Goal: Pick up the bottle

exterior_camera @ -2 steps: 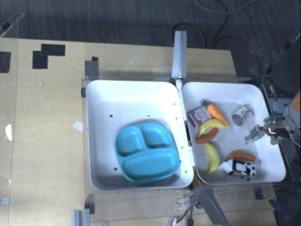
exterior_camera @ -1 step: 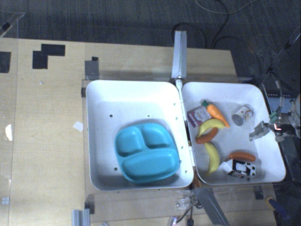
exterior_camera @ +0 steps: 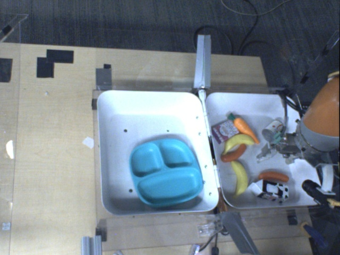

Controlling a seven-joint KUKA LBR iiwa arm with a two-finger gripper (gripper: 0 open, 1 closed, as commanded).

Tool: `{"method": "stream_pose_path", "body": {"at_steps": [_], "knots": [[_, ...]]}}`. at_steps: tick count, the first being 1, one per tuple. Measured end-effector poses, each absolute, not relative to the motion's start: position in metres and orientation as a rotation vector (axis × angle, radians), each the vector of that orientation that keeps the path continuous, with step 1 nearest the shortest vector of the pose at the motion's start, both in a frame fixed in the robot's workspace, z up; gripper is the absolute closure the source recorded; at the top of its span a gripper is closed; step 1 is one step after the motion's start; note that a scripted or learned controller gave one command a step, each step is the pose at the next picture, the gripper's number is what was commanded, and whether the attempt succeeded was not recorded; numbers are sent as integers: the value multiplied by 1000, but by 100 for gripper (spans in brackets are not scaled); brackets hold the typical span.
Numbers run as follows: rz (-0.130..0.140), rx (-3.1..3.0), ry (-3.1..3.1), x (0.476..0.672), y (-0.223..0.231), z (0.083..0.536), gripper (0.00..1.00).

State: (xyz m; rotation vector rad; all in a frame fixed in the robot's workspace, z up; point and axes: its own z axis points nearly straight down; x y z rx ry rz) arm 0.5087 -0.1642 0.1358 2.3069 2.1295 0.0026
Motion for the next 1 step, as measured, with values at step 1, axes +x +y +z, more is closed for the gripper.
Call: {"method": "stream_pose_path", "body": {"at_steps": [1], "knots": [[4, 2225, 2213, 493, -157, 95, 0]]}}
